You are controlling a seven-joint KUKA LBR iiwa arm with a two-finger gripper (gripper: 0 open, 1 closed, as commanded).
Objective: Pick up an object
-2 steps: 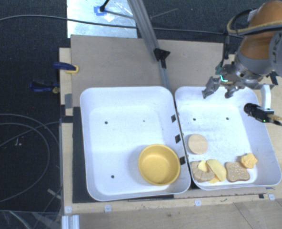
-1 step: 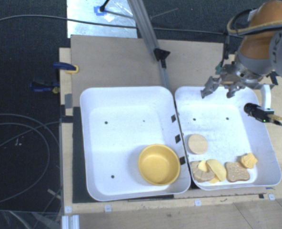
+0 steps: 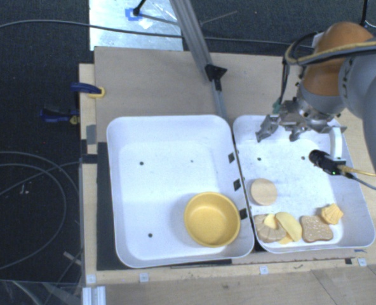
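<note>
Hovering jaws [image 3: 279,131], round cracker [image 3: 263,192] below, apart

A tan bench [image 3: 156,81] carries two shallow white bins side by side: the left bin [image 3: 169,138] toward its left edge, the right bin [image 3: 359,224] toward its right edge.
</note>
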